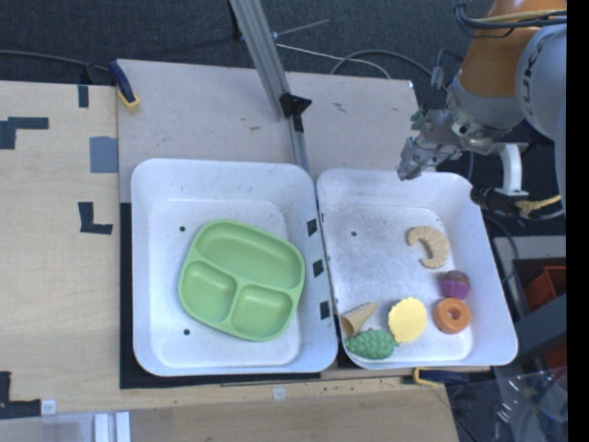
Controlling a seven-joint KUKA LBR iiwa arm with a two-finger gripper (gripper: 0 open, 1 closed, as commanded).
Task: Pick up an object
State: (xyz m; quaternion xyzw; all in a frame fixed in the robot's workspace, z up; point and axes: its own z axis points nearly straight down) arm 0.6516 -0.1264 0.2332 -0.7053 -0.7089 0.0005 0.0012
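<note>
The arm's gripper [411,166] hung at the upper right of the frame, over the top rim of the right bin [386,196], and from this slanted view it could not be told how far it stood open; nothing showed in its grasp. The candidates for picking all lay in that right bin, gathered toward its lower right: a tan croissant [429,245] by itself at mid-right, a small purple piece [454,285] just above an orange ring [451,316], a yellow round piece [407,319] beside the ring, a green bumpy piece [371,344] at the bottom rim, and a tan cone [357,318] touching or nearly touching the green one. They looked like toy food, probably light, stiff and somewhat smooth, so a grip might slip off rounded faces. The croissant seemed the easiest choice, since it lay apart from the rest and its narrower middle offered two opposing sides to close across. The clustered pieces near the bottom rim left less room for fingers beside them. The left bin [152,247] held a green divided tray [241,280] with three compartments, lying tilted in the frame, with nothing in any of them.
</note>
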